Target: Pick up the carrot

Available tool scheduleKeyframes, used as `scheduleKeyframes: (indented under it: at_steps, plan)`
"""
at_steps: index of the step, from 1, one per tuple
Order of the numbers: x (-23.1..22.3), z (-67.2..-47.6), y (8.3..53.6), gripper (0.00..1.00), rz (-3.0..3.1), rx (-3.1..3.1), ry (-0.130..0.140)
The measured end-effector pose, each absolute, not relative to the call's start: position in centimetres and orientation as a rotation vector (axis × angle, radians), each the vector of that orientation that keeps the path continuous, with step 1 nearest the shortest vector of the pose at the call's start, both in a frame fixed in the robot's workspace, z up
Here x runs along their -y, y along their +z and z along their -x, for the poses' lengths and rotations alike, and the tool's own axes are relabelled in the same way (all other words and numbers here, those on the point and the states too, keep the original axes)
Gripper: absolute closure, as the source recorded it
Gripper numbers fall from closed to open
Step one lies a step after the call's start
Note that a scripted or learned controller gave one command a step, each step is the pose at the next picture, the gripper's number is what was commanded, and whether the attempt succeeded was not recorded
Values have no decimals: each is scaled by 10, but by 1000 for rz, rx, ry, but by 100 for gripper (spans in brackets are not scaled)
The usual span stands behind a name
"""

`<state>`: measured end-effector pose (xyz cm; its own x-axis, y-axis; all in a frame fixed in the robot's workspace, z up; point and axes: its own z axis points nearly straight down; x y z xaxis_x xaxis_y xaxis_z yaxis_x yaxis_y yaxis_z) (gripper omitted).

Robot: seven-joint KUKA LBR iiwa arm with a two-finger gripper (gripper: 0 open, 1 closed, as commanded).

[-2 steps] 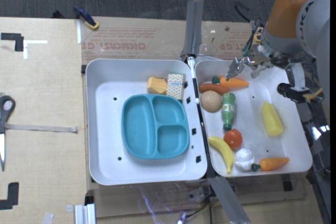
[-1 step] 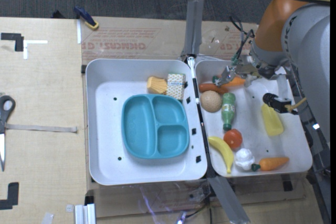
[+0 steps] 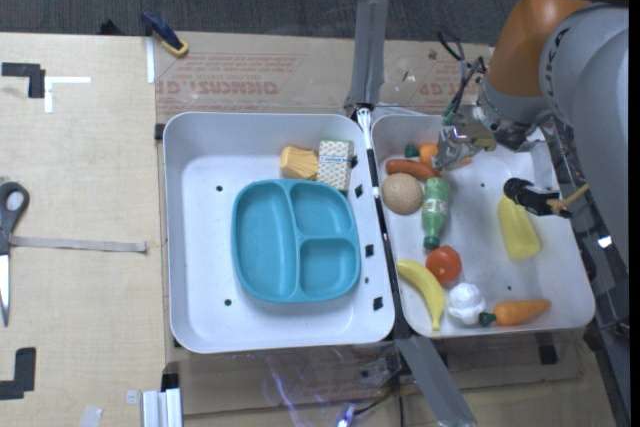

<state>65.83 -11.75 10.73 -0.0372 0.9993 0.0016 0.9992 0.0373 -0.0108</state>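
reaching in from the right, the grey arm w/ its orange band hangs over the rear of the right bin (image 3: 575, 255), gripper (image 3: 452, 150) low near that bin's back left corner; can't tell its state from this angle. the carrot (image 3: 516, 312) lies well apart from it at the bin's front right, orange body pointing right, green top next to a white garlic-like bulb (image 3: 464, 301). a second orange, carrot-like piece (image 3: 413, 168) lies just under/beside the gripper, touching or nearly touching a small orange item (image 3: 429, 153) behind it; nothing visibly held. also in the right bin: a tan round potato-like thing (image 3: 402, 194), a green bottle (image 3: 434, 211) lying lengthwise, a tomato (image 3: 444, 264), a banana (image 3: 424, 288) along the front left, and a yellow piece (image 3: 519, 229) at mid right w/ a black part of the arm's rig over its top end. left bin (image 3: 190, 245) holds a teal divided plate (image 3: 297, 240) in the middle, w/ a yellow-orange block (image 3: 298, 161) and a small patterned box (image 3: 335, 162) side by side just behind it. scissors (image 3: 9, 245) lie on the bench at far left.
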Motion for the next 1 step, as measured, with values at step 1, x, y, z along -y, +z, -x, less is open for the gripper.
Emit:
scheduleKeyframes:
  at_steps: [1]
  plan:
    - [48,-605,192,100,2445,1972,2]
